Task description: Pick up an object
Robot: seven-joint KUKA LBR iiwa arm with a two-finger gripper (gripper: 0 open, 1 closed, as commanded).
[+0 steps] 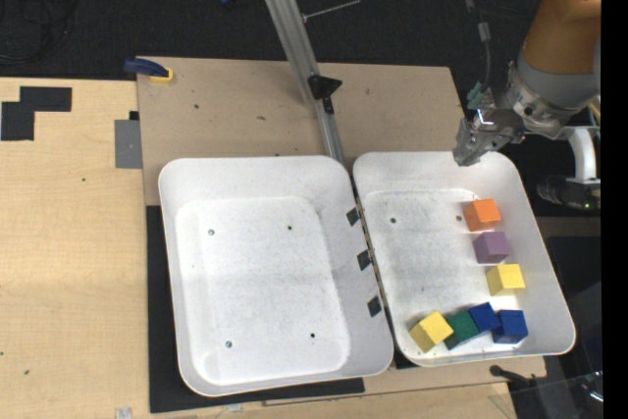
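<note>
Coloured blocks (486, 285) scattered along right bin's (412, 211) right and near edges.

The arm (559, 34) is seen entering from the right side of the camera view, its orange band uppermost and the grey wrist section below it. The wrist is angled down and to the left. The gripper (473, 144) is carried at the end of the wrist and is held over the far right corner of the right bin (549, 255), close to that bin's far rim. Nothing is seen between its tips.
</note>
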